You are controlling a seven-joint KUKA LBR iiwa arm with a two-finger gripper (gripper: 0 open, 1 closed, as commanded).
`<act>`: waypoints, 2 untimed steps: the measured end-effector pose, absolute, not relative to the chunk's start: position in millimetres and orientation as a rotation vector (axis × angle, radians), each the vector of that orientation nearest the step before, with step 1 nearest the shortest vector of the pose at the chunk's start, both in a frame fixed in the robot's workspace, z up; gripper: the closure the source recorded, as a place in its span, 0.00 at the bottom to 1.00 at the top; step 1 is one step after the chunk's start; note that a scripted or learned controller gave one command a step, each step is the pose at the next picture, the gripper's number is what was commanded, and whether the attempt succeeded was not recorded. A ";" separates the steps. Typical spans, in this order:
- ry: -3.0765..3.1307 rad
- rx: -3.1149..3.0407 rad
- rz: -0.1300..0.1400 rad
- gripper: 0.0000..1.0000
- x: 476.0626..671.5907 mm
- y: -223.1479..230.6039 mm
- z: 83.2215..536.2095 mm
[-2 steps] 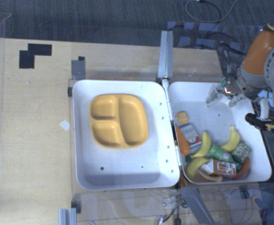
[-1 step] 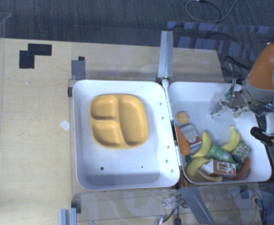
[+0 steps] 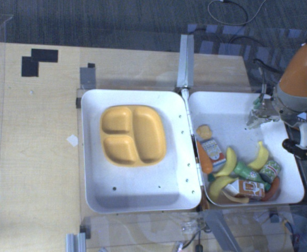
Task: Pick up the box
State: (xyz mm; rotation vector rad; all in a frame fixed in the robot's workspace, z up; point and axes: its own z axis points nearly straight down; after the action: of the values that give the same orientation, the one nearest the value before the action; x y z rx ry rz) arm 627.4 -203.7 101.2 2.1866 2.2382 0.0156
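**Q:** Where is your claw?

**A:** My gripper (image 3: 258, 114) hangs over the upper right part of the right bin (image 3: 221, 106), above bare white floor. It reads as a small, blurred, pale shape; whether it is wide or narrow, I cannot tell. Most of my arm (image 3: 299, 77) is cut off by the picture's right edge.

**Q:** And the box?

**A:** The box (image 3: 212, 150) lies near the bin's left wall, well apart from my claw, its label too small to read. It is at the edge of a heap: two bananas (image 3: 226, 161), a green bottle (image 3: 247, 171), a can (image 3: 270, 169) and a carton (image 3: 249, 188), all overlapping, several partly hidden.

**Q:** The left bin?

**A:** The left bin (image 3: 137, 193) holds a yellow divided tray (image 3: 134, 135).
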 end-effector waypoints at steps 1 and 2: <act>2.238 2.187 0.015 0.00 627.3 -203.8 101.1; 2.217 2.216 0.009 0.00 643.4 -168.0 87.7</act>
State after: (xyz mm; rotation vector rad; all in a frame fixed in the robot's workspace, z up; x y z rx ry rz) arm 643.4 -168.0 87.7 2.2155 2.2169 0.0086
